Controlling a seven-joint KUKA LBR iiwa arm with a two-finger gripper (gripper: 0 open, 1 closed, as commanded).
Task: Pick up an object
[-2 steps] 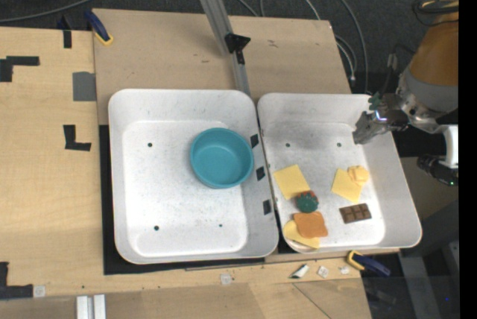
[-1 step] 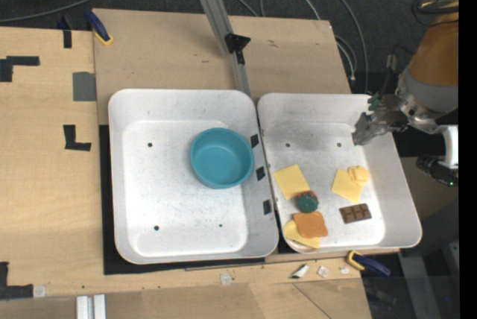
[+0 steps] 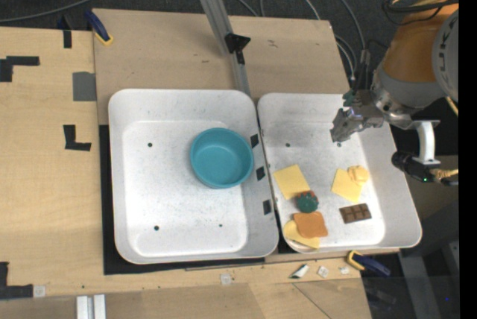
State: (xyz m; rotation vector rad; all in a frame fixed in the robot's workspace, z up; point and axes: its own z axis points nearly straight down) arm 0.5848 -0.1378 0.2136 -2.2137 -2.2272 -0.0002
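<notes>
gripper [image 3: 342,133] above the right bin [image 3: 387,235], its state impossible to tell, apart from the yellow pieces [image 3: 347,183]

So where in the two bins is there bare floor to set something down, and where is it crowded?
Left bin: bare everywhere around the blue bowl, widest on its left and near side. Right bin: far half is bare floor, with the gripper over it. Crowded near half: yellow square, green piece, orange square, brown block.
</notes>
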